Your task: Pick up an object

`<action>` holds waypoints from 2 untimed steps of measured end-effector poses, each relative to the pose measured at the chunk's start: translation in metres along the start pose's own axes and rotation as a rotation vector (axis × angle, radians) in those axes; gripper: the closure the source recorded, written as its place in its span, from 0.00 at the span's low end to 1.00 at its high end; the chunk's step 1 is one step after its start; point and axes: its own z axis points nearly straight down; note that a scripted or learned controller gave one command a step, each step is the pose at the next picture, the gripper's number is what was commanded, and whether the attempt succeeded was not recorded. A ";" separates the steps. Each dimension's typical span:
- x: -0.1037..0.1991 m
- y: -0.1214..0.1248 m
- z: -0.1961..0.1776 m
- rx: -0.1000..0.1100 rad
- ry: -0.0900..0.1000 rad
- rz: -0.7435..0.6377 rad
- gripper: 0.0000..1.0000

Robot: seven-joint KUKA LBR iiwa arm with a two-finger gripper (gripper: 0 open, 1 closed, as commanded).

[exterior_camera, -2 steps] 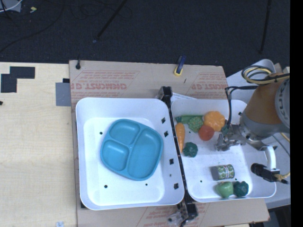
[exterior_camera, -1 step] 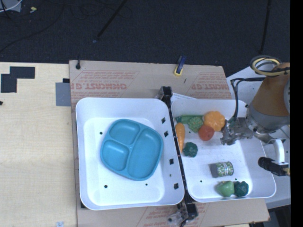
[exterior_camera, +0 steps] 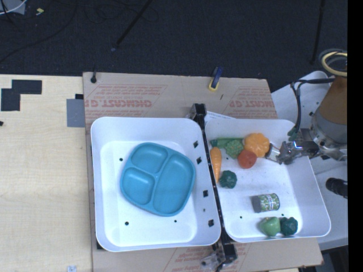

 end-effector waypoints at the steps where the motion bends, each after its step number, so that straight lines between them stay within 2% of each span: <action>1: -0.001 0.000 -0.028 0.002 0.001 0.001 1.00; 2: 0.047 -0.019 -0.018 0.009 0.004 -0.002 1.00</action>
